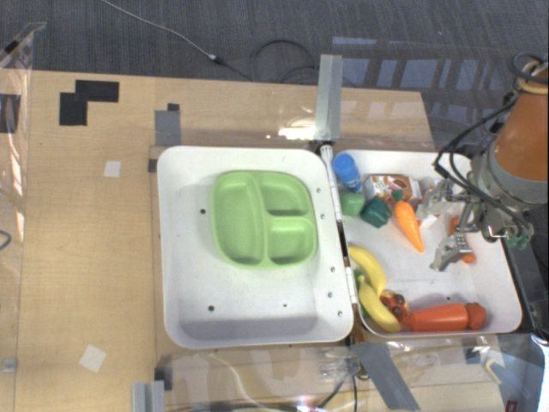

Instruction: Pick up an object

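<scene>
So the arm is reaching in from the right of the frame, and its gripper is hanging low over the right bin, with nothing between its fingers. Honestly can't tell if they're apart or together. The carrot is lying just left of it. Two bananas are sitting along the bin's left wall, a blue bottle up top. The green divided plate is sitting in the left bin.

A green divided plate lies in the left white bin on the wooden bench.
</scene>
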